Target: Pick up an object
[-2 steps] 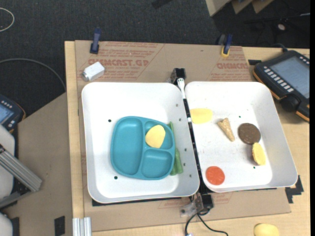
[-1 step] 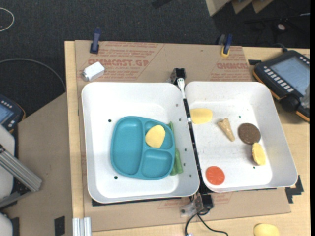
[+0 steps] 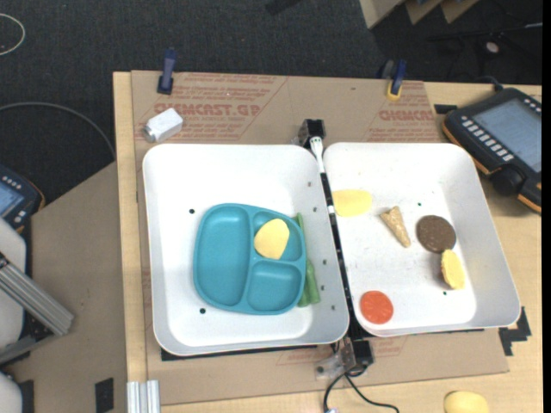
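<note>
The left bin (image 3: 172, 188) holds a blue divided plate (image 3: 237, 269) with a yellow lemon-like piece (image 3: 272, 238) in its upper right compartment. A green strip (image 3: 305, 274) lies along the plate's right side. In the right bin (image 3: 465, 179) lie a pale yellow piece (image 3: 351, 202) near the left wall, a tan cone-shaped piece (image 3: 397, 225), a brown disc (image 3: 435, 233), a yellow piece (image 3: 452, 270) just below the disc, and a red-orange disc (image 3: 376, 307) near the front.
A handheld control pendant (image 3: 499, 136) rests on the bench at the right. A small white block (image 3: 164, 125) lies behind the left bin. Two clamps (image 3: 166, 72) (image 3: 395, 80) grip the cardboard's far edge. Another yellow object (image 3: 465, 402) sits at the front right.
</note>
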Motion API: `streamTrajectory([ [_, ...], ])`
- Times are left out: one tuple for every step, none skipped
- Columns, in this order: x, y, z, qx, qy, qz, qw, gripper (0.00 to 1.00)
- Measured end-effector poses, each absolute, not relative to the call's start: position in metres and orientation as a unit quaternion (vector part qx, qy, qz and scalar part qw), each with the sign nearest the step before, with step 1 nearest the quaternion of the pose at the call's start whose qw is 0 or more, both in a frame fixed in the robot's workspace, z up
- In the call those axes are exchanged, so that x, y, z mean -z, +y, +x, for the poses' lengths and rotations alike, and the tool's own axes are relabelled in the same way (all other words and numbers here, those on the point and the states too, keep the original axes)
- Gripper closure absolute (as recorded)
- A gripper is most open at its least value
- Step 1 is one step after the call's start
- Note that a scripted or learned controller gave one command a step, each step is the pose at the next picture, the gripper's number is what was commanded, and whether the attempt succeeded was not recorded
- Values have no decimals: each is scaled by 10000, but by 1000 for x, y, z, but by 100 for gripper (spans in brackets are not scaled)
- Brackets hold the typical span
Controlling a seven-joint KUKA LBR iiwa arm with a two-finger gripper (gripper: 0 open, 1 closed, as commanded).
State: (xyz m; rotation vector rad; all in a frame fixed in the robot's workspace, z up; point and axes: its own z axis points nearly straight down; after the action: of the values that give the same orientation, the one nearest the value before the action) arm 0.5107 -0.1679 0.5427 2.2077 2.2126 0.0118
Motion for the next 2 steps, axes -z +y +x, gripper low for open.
streamTrajectory([
  [-407, -178, 499, 32, 7062, 7080, -57, 100],
  [-544, -170, 480, -41, 7077, 7065, 81, 100],
])
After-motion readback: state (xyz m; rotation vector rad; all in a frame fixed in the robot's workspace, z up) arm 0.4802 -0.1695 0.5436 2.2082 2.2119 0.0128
